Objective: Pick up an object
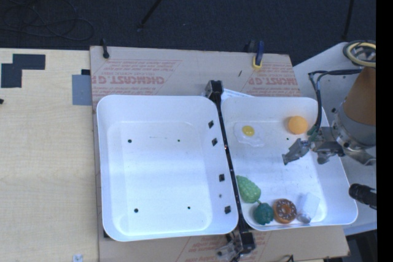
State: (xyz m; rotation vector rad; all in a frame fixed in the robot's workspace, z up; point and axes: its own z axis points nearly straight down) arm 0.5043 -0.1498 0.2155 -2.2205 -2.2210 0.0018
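Note:
The right bin holds an orange ball near its far right, a fried egg toy at its far left, a light green lumpy piece, a dark teal piece, a brown sprinkled donut and a pale translucent block along the near edge. My gripper hangs over the right side of this bin, just below the orange ball, pointing left. I see nothing held between its fingers.
The left bin sits beside it, parted by a black clamp strip. Both rest on a cardboard sheet on the wooden bench. The arm's orange band and cables stand at the right.

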